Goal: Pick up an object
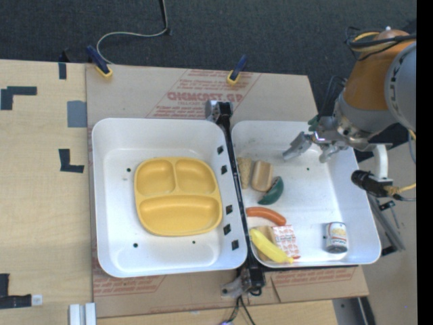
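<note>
The grey two-finger claw hangs with its fingers spread and nothing between them, above the upper part of the right shallow white plastic bin. Below and to its left lie a tan bread-like block, light, firm, best pinched across its narrow sides, then a curved green toy vegetable, smooth and likely slippery, and an orange sausage

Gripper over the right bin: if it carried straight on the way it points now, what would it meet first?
The gripper points left and downward over the right bin. Most likely it would meet bare bin floor first, short of the bread-like piece and green item; depth is unclear from one view.
</note>
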Motion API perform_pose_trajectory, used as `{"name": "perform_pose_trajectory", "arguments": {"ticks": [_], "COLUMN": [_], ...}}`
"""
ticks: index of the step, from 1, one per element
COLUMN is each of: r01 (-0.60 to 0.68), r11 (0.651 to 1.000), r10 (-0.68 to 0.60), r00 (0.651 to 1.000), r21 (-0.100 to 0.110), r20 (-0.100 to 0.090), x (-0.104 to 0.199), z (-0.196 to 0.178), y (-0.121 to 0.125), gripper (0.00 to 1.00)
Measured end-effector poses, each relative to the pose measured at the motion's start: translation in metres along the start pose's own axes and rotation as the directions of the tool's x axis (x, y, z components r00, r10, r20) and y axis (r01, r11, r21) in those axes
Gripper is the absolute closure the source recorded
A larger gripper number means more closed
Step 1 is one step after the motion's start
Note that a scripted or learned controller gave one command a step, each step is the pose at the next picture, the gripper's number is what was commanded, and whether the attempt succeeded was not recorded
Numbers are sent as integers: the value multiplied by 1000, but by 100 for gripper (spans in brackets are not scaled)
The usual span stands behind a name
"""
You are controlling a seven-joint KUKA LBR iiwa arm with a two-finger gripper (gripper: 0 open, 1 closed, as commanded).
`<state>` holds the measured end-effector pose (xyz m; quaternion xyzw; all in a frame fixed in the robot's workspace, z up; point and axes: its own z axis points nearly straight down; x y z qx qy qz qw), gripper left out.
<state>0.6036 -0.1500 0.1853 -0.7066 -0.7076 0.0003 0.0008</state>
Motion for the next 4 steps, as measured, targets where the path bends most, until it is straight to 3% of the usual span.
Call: {"name": "perform_pose_trajectory", "arguments": {"ticks": [1, 2, 3, 4], "r01": [-1, -4, -1, 0], "r11": [1000, 1000, 1000, 1000], "r10": [1, 5, 1, 0], "r00": [1000, 1000, 1000, 1000], "r21": [-2, -13, -15, -4], "r20": [1, 6, -1, -1], "x": [27, 51, 55, 139], "z": [91, 97, 85, 0], "y": [3, -46, -44, -116], "gripper": [0, 0, 100, 100]}}
